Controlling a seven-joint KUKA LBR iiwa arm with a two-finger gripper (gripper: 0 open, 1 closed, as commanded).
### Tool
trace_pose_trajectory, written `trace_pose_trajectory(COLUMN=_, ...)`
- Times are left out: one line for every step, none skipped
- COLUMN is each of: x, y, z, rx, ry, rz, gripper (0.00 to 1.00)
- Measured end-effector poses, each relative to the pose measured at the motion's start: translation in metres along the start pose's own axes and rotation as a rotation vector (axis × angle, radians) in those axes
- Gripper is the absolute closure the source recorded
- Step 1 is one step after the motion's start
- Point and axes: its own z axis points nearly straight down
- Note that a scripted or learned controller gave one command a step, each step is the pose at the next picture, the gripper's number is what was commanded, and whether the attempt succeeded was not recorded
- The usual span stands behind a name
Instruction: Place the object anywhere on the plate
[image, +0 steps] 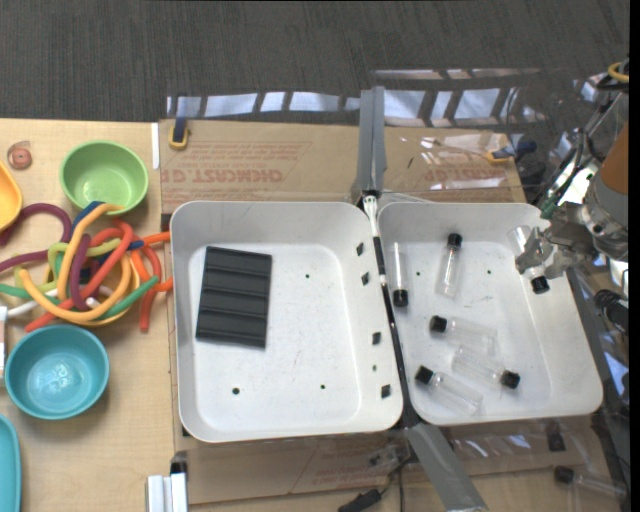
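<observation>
A black ridged plate (234, 296) lies flat in the left part of the left bin (300, 420). Several clear vials with black caps lie scattered in the right bin (580, 395), among them one near the top (450, 264), one by the left wall (397, 276) and one low down (490, 370). My gripper (533, 256) hangs over the right bin's upper right side, far from the plate. Just below it is a black cap (540, 285); whether that vial is held I cannot tell.
Left of the bins on the wooden bench are a green bowl (104, 176), a blue bowl (56, 370) and a tangle of coloured ropes (90, 265). Cardboard (260, 165) lies under and behind the bins. A metal divider (372, 150) runs between them.
</observation>
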Motion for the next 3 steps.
trace_pose_trajectory(x=0.013, y=-0.092, z=0.042, rx=0.004, ry=0.0, rz=-0.034, gripper=1.0)
trace_pose_trajectory(x=-0.023, y=-0.056, z=0.047, rx=0.001, ry=0.0, rz=0.076, gripper=1.0)
trace_pose_trajectory(x=-0.034, y=-0.032, z=0.02, rx=0.001, ry=-0.001, rz=0.107, gripper=1.0)
